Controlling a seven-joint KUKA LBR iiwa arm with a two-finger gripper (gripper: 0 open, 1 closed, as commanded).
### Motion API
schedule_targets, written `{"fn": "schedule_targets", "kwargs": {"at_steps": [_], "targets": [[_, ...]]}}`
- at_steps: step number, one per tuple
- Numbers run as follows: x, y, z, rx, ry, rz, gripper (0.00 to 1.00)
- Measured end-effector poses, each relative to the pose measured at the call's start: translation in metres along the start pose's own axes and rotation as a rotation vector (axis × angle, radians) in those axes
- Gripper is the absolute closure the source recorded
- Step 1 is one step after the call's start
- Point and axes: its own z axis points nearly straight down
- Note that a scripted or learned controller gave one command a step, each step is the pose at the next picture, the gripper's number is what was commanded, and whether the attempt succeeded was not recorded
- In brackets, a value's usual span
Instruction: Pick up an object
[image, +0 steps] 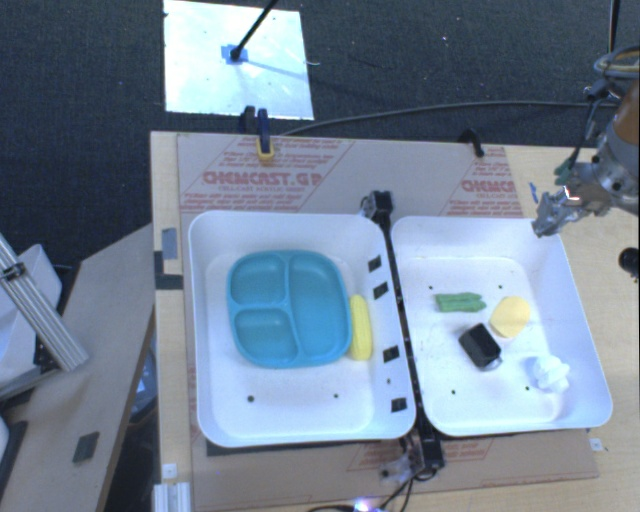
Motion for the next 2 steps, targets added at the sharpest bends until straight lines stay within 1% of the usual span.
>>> {"fn": "schedule_targets", "kwargs": {"at_steps": [1, 2], "targets": [[0.042, -0.02, 0.005, 0.005, 0.002, -0.002, 1.0], [0.09, -0.029, 0.019, 0.005, 0.002, -0.003, 1.0]]}}
